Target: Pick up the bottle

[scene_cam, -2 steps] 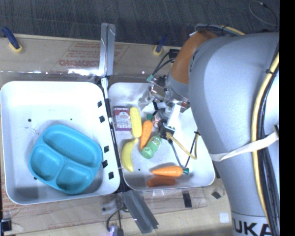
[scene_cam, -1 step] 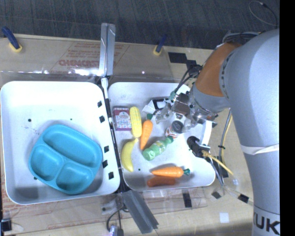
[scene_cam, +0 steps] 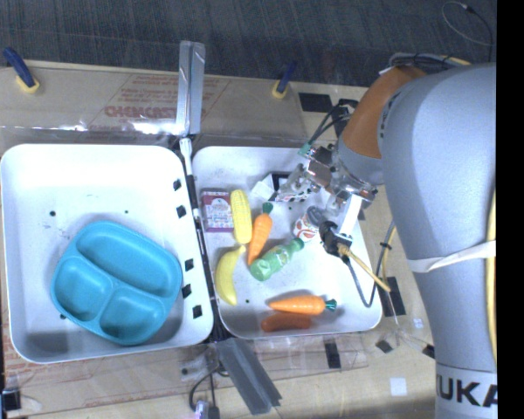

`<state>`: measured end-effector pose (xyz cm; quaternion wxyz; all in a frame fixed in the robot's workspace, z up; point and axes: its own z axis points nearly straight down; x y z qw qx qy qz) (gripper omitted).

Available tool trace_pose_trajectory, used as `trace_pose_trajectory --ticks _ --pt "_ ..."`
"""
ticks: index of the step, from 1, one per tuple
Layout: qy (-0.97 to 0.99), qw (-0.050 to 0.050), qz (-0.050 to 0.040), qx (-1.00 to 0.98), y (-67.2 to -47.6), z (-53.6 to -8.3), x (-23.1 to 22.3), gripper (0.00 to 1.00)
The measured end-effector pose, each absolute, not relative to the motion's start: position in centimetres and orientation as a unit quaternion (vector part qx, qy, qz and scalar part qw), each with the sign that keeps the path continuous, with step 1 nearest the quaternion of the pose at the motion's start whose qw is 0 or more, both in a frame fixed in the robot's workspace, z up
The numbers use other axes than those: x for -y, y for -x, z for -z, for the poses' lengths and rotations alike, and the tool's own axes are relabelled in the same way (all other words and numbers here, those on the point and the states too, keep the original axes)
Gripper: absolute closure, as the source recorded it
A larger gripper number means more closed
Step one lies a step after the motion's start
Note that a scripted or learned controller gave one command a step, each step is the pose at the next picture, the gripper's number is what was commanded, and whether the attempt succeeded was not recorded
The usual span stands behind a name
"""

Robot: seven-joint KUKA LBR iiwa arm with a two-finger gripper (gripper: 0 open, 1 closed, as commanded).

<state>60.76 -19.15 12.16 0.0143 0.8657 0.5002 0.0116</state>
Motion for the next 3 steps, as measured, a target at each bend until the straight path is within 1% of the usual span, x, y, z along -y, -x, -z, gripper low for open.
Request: trace_pose_trajectory --ticks 1,2,3 --pt "-0.885 0.024 -0.0186 -0.465 -59.3 -11.9 15.2 0.0" --pt "-0.928 0.021 -0.0241 -0.37 -55.8 -11.8 15.4 0.0" --pt "-0.947 0.022 -0.026 -0.318 -54.4 -11.9 13.3 0.0"
